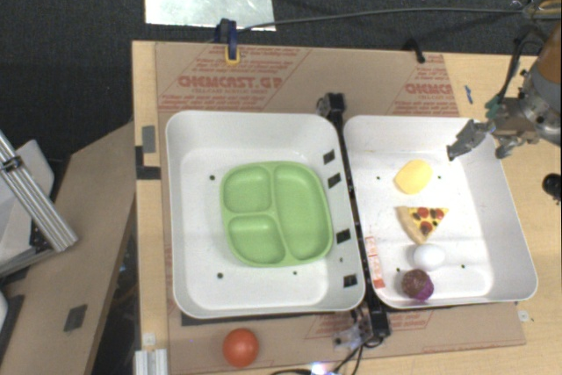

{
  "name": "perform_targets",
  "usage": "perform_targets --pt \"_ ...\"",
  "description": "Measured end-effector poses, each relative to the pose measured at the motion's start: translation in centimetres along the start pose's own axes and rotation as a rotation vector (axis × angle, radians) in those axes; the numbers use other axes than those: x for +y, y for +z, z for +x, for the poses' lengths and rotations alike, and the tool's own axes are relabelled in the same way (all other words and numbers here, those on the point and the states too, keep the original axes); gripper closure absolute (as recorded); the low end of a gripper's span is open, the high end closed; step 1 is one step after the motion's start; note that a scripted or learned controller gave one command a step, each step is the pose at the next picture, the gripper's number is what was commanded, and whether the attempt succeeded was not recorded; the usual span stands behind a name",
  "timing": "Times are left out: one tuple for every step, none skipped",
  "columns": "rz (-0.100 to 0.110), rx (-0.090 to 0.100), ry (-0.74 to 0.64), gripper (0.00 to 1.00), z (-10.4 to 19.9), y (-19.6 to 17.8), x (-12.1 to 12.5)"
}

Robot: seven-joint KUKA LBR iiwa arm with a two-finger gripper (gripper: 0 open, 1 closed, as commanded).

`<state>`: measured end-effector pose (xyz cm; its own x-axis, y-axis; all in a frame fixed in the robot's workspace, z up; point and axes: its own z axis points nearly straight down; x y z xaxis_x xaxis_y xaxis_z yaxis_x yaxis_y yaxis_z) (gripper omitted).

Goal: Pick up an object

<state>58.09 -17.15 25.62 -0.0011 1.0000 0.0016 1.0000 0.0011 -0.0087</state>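
Overhead, hand (481, 140) hovers at right bin (509, 224) back edge, tilted, fingers spread apart, gripping nothing.

The grey arm with its orange wrist band (546, 57) reaches in from the right edge. Its two-finger gripper (483, 143) hangs low, fingers seemingly spread apart with nothing visible between them.

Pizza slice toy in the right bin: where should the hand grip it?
Grip the pizza slice from straight above, across its two slanted sides near the wide crust end. It lies flat, and the yellow piece and white egg sit apart, leaving room.
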Motion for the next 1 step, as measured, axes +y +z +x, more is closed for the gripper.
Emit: perform_targets --pt "-0.01 -0.002 -0.003 0.0 0.03 -0.57 0.21"
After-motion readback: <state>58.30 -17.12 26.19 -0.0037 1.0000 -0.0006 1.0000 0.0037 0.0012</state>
